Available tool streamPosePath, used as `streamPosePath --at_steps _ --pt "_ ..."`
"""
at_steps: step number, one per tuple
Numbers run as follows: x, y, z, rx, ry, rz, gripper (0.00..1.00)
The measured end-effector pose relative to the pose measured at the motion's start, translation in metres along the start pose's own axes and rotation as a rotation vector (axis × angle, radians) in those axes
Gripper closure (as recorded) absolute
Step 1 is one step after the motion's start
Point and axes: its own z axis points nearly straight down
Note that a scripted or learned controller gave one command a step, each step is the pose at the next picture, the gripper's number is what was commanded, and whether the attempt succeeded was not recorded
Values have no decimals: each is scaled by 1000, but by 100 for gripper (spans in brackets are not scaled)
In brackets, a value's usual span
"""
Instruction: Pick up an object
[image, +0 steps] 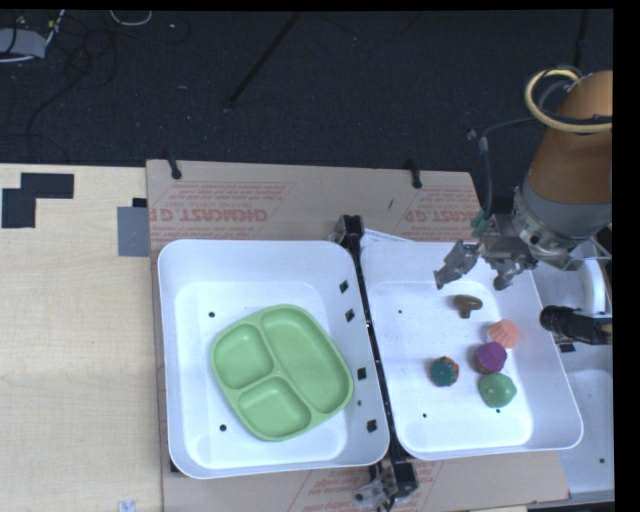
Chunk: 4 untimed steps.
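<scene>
Several small objects lie in the right bin (420, 300): a brown mushroom-like piece (467, 304), an orange-pink piece (504, 333), a purple piece (490, 357), a dark teal piece (444, 372) and a green piece (497, 390). My gripper (478, 267) hangs over the far right part of this bin, just beyond the brown piece. Its two fingers are spread apart with nothing between them.
The left bin (190, 300) holds a green divided plate (282, 372). A black divider (365, 340) runs between the two bins. A black fitting (575, 324) sits at the right bin's right rim. Cardboard lies under both bins.
</scene>
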Motion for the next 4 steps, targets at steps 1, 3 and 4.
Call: streamPosePath --at_steps 1,3,4 --pt "0 2 -6 -12 -2 -2 0" --pt "10 7 87 -5 0 -1 0" --pt "9 6 151 -5 0 -1 0"
